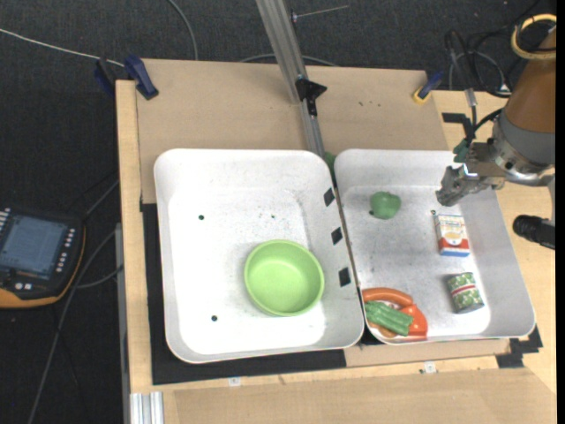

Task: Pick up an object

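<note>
A dark carpeted floor is surrounding the wooden worktop (265, 104), which is carrying two shallow white bins side by side. The left bin (190, 184) is holding a green bowl (283, 277). The right bin (415, 162) is holding a small green round piece (385, 205), a red and white carton (452, 234), a green can (464, 291) and a plate of toy vegetables (395, 314).

The pincer (452, 188) is hanging over the upper right part of the right bin, just above the carton in the frame. Nothing is showing between its tips, and whether it is open or closed cannot be told.

The arm seems to be approaching, with no grasp made yet. The carton is the likeliest target: its long axis is running nearly top to bottom in the frame, leaning slightly. The next move probably calls for lowering over it and closing across its narrow width.
</note>
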{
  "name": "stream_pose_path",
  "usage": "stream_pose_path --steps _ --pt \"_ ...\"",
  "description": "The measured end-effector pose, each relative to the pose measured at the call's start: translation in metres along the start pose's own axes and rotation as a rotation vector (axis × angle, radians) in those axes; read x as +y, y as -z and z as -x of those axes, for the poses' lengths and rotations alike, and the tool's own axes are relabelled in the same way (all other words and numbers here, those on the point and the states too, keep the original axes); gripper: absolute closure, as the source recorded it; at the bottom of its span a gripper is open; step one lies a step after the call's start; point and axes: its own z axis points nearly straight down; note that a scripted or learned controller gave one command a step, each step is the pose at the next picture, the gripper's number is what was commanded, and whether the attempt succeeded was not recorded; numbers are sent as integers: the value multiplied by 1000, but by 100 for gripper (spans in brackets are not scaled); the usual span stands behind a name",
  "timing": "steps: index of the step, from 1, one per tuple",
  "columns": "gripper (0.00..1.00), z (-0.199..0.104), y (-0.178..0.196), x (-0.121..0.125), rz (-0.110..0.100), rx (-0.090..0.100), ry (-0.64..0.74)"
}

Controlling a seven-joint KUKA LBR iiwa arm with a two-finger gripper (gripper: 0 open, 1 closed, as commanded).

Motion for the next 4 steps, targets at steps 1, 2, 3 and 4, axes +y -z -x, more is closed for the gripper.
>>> stream_pose_path --steps 1,2,3,4 --pt "100 0 46 1 0 0 -1" --pt "100 -53 32 16 -4 2 3" --pt "100 -108 20 29 -5 2 3" --pt "100 -160 23 28 -4 2 3"
